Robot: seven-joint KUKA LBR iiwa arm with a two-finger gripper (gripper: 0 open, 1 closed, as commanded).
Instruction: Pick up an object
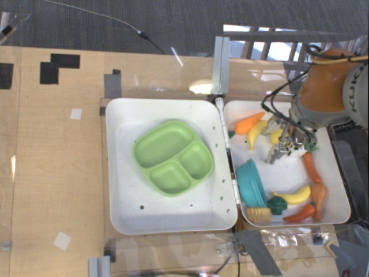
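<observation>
Two white bins sit side by side on the bench, and I work down from them. The left bin (124, 212) carries just the green divided plate (173, 156), lying flat near its middle with bare floor all round it; it plays no part in a pick, and I judge it is kept apart so the toys have a clear place to go.

The right bin (340, 195) holds everything I might lift. My arm (328, 91) reaches in over its far right corner, and my gripper (284, 149) hangs above the bare white floor in the upper middle. Nothing lies between its fingers; whether they stand open or closed I cannot tell from this slant.

A teal bowl (252, 183) leans on edge against the dividing wall, awkward for two fingers. Along the near wall lie a yellow banana (295, 195) and a red pepper (301, 213), close together, with a corn cob (259, 214) in the corner. An orange carrot (249, 122) and a second yellow piece (255, 135) rest just left of my gripper, near the far wall. A slim red-orange toy (312, 169) hugs the right side.

Crowded edges leave little room for fingers; the carrot pair, beside open floor, looks my best chance.
</observation>
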